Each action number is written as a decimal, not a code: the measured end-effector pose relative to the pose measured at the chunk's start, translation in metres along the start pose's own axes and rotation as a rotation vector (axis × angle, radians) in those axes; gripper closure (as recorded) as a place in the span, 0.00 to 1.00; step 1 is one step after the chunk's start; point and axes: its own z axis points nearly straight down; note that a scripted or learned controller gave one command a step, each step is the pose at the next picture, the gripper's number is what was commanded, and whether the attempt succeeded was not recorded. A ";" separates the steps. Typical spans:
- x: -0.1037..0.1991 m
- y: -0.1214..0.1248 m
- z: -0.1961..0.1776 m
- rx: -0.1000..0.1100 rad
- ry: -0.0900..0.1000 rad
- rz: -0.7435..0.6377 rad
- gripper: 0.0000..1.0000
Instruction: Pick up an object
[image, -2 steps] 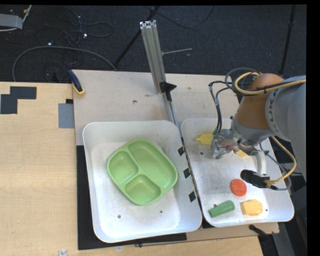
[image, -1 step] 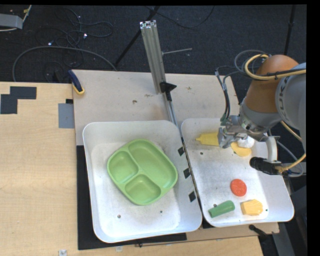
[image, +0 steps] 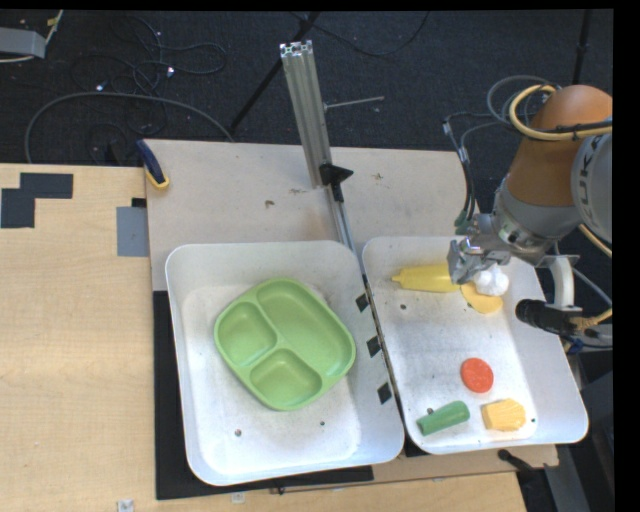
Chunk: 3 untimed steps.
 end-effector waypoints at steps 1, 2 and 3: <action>0.004 -0.001 -0.062 -0.002 0.000 -0.001 1.00; 0.057 -0.010 -0.066 0.005 0.002 -0.004 1.00; 0.106 -0.016 -0.068 0.006 0.002 -0.003 1.00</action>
